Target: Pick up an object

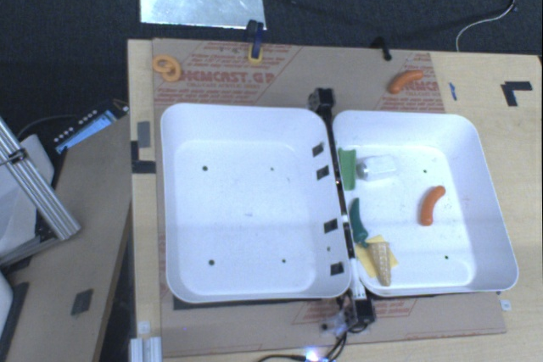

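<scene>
**Best bet: the lone orange piece in the right bin**

All the pickable stuff sits in the right bin (462, 263); I'd leave the left bin (246, 208) alone. As for the gripper, I can't tell its state from where I stand, so I'd assume nothing and check it's wide before any descent.

What's on offer, right bin:
- Orange sausage-shaped piece (431, 205), lying near upright in the view, mid-right of the bin floor, well apart from everything else and from the walls. Easiest target, imo.
- Green block (346, 168), hard against the divider side wall. There's little room for one jaw on that side, so a scrape is likely.
- Pale, see-through item (376, 168) just beside the green block; outline is hard to read, so placement would be a guess.
- Dark green piece (357, 220) and yellow cone (379, 260) near the front-left corner, touching or close to it. Risk of nudging one while closing on the other.

How I'd do it: come straight down over the middle of the orange piece, with the jaws set across its narrow width, not along its length. Go low enough to close below its widest part, since it looks rounded and may roll or squirt out. Close gently, lift straight up, then confirm it's actually between the jaws before calling it done.

A second orange piece (405, 80) lies on the bench (288, 64) behind the bins; skip it.
</scene>
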### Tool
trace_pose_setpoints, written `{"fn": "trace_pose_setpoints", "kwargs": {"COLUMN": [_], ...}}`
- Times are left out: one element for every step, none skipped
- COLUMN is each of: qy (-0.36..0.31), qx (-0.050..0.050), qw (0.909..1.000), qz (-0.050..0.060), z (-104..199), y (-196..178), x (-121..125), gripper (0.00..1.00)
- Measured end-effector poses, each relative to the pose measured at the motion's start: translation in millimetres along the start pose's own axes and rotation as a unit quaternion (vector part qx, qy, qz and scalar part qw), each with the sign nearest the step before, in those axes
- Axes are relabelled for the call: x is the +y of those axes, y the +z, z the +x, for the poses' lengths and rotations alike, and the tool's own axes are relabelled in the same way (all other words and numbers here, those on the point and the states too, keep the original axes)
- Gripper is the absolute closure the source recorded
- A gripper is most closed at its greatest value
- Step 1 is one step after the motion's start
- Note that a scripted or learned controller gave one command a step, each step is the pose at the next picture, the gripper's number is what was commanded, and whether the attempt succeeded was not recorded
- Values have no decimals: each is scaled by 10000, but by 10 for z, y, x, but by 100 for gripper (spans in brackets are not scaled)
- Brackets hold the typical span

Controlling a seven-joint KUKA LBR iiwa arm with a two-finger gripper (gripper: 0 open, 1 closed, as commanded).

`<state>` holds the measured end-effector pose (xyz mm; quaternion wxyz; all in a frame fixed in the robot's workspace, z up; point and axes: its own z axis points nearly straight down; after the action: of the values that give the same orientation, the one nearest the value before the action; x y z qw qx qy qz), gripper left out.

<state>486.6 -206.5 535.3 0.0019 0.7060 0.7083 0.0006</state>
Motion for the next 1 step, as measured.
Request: {"fn": "trace_pose_setpoints", "kwargs": {"qy": [3], "qx": [20], "qw": [10000], "qz": [50], "z": [195], "y": [1100], "x": [-6], "gripper": [0]}}
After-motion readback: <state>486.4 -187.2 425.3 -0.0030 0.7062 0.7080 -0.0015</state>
